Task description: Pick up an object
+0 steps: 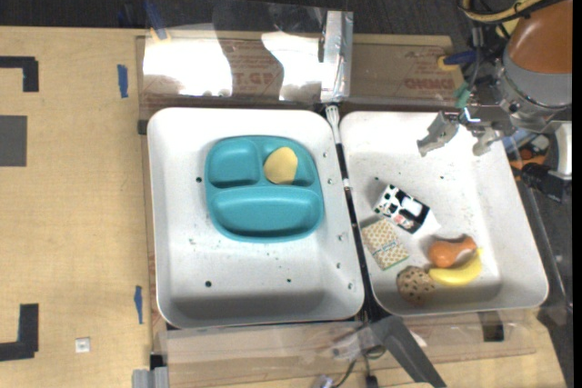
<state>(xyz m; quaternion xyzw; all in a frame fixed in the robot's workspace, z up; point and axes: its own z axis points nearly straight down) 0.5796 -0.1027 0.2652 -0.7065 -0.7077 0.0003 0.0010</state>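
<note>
Claw (459,139) up over the back part of the right bin (523,273), fingers spread wide, nothing between them. Lower down in that same bin, well apart from the claw: black and white box (402,208), checked packet (385,243) just beside it, then brown cookie (416,283), orange thing (451,249) and yellow banana (457,273) bunched near the front. In the left bin (173,223), blue tray (264,188) with a yellow lemon (281,164) in its top right part.
</note>
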